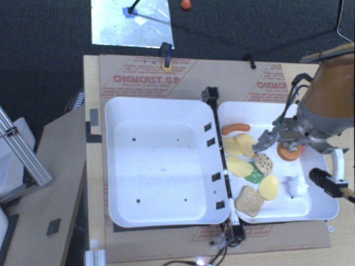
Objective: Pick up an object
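Arm: grey KUKA arm with orange band point(333, 87) reaches in from the right, over the right-hand shallow white bin point(319, 206).
Gripper: two-finger gripper point(265, 140) hangs low over the bin's middle; nothing seen between its tips. Open or clenched: cannot tell, the tips are too small and dark.
Objects: all in the right bin. Orange sausage-shaped piece point(236, 128) near the back-left corner; pale yellow wedges point(238, 146) along the left wall; speckled brown round biscuit point(263, 162) and green piece point(254, 176) at centre; yellow oval point(268, 187) and tan bread-like slice point(249, 201) toward the front-left corner; orange disc point(289, 152) beneath the wrist; small white piece point(297, 187) toward the front right.
Left bin: left-hand shallow white bin point(161, 159), no part in this step.
Nearest candidate: the yellow wedges, just beside the tips.
Risk: pieces touch and overlap, so a descent could land on a seam and push two apart, or pinch an edge and let it slip.
Risk: flat pieces lie flush with the bin floor, so there is little to grip.
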